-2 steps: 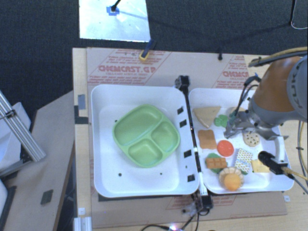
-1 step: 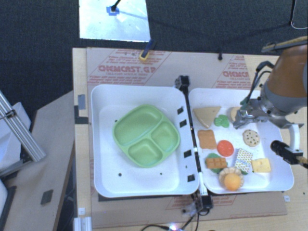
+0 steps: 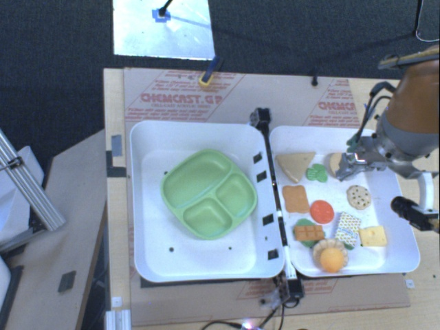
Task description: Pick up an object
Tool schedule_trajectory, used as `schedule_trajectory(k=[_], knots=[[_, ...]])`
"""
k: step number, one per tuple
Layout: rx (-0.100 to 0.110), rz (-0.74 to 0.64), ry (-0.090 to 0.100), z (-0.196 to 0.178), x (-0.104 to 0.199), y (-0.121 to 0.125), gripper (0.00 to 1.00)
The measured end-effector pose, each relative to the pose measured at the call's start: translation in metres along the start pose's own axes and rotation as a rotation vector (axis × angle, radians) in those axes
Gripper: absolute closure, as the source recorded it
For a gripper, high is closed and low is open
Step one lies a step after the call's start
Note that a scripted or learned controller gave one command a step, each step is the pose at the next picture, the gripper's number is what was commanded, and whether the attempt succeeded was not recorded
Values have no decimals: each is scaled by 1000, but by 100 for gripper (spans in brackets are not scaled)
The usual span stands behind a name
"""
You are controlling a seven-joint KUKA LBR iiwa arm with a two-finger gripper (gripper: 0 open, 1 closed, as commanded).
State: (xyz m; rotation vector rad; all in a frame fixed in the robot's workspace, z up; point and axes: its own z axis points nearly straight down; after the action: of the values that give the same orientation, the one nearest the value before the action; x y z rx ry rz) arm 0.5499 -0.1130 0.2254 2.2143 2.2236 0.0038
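Note:
The right bin (image 3: 404, 247) holds several toy foods: a tan wedge (image 3: 295, 165), a green broccoli piece (image 3: 317, 173), a chocolate-chip cookie (image 3: 358, 196), an orange cracker (image 3: 296, 199), a red tomato slice (image 3: 321, 211), a brown waffle (image 3: 308, 232), a checkered wafer (image 3: 348, 227), a yellow cheese block (image 3: 373, 236) and an orange fruit (image 3: 331, 258). My gripper (image 3: 348, 164) hangs low at the bin's back, right over a beige round piece (image 3: 334, 162) that it partly hides. The cookie lies just in front of the gripper.
A green divided plate (image 3: 208, 193) lies in the left bin (image 3: 152, 243). A black divider with clips (image 3: 272, 191) runs between the bins. A black part of the arm (image 3: 414, 214) juts over the right bin's right rim. A silver sheet (image 3: 163, 19) lies beyond the bench.

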Motion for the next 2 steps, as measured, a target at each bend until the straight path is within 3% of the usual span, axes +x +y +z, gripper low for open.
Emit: schedule_trajectory(k=[2], knots=[[-2, -6, 2, -2, 81, 79, 100]])
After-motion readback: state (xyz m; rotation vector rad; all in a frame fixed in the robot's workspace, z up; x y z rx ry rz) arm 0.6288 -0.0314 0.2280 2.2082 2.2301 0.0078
